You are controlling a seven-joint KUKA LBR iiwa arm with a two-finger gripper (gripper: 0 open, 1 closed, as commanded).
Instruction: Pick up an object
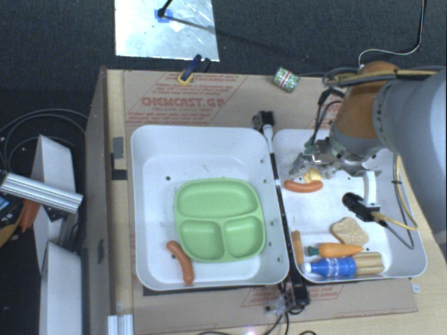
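Since the gripper (pixel 311 160) hung just over the sausage (pixel 302 185) near the right bin's (pixel 408 267) back-left corner, I took that as the target; its opening I couldn't tell. The sausage looked light, smooth and rounded, best pinched across its middle.

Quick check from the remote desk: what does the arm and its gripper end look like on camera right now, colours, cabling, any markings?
The arm is a thick, smooth grey cylinder with a rounded orange band above the wrist. Thin dark cables loop along the wrist. The gripper end is compact silver-grey metal. No markings are legible.
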